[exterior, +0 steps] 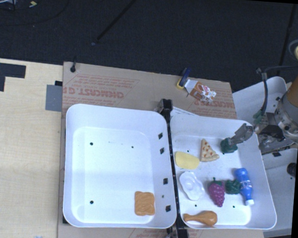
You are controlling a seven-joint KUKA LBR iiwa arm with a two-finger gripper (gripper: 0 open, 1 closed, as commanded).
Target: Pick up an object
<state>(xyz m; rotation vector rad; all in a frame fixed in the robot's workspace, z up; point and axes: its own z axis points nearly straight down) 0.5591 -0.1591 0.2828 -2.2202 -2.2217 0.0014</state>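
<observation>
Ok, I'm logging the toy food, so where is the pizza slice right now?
The pizza slice lies in the right bin, in its upper middle, just above and right of the yellow piece and left of the gripper.

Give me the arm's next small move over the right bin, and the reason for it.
Probably a short shift toward the pizza slice toy before descending. The gripper sits low in the right bin near its far right side, with nothing visibly between its fingers, and the slice lies just beside it, apart from the yellow piece.
</observation>
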